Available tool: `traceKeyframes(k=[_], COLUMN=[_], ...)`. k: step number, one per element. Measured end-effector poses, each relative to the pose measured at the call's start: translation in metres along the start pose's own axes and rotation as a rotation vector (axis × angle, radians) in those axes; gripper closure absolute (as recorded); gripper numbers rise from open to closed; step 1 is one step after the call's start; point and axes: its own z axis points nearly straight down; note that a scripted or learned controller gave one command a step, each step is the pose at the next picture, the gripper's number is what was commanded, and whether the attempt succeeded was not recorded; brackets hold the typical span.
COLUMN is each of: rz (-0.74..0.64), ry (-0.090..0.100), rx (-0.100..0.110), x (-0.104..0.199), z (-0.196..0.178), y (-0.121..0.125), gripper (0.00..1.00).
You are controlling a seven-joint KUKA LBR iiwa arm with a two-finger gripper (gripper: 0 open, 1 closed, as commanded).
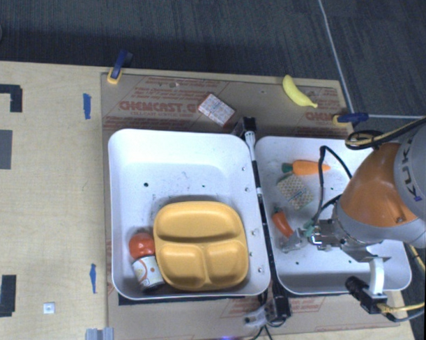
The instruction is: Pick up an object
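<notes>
1. A fixed camera is looking down at a slant on a pale wooden bench (44, 216), with dark grey carpet (204, 26) lying beyond its far edge.
2. A brown cardboard sheet (166, 101) with red printing is lying on the bench, and two shallow white bins are sitting on it side by side.
3. The left bin (129, 163) is holding a yellow compartment tray (200, 243), with an orange and white item (144, 257) just beside its left edge.
4. The right bin (307, 277) is holding an orange carrot-shaped toy (307, 168) near its far wall, a speckled mesh-like piece (296, 192) below that, and a small red object (281, 222) near its left wall.
5. The grey arm (379, 199) with its orange band is reaching in from the right over the right bin.
6. The gripper (299, 238) is hanging low beside the small red object; I cannot tell how far apart it is standing or whether it is grasping anything.
7. A yellow banana toy (298, 92) and a small patterned block (215, 109) are lying on the cardboard behind the bins.
8. Blue clips (120, 61) and tape marks are dotting the bench edges.
</notes>
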Motion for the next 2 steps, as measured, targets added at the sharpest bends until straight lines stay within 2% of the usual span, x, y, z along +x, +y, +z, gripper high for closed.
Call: traceKeyframes(k=[2], rz=[0.000], ry=[0.000], rx=[-0.001], x=[0.0003], z=[0.0001], y=[0.0000], gripper=[0.00])
